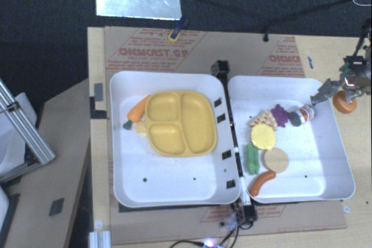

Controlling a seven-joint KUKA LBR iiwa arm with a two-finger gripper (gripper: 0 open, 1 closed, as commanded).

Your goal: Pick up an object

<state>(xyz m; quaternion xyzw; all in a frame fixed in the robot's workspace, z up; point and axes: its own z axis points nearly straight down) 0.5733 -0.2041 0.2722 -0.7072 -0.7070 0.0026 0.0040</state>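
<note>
My fingers reach in from the right over the right bin, low by its upper right part, just beside a small grey and white thing I cannot name. Whether they are spread or pressed together I cannot tell; the tips blur into that thing.

The things to pick from lie in a loose cluster at the left of this bin: a purple grape bunch, a pale waffle-like piece, a yellow disc, a tan round, a green pod and an orange-red sausage. They look like toy food, so I judge them light, stiff and rather slick; the discs lie flat and offer little edge. The sausage lies apart from its neighbours, and I would take it across its narrow middle. The grapes are bumpy and should hold better.

In the left bin a yellow divided plate sits with a carrot touching its left rim; a pale piece there is half tucked under the plate.
</note>
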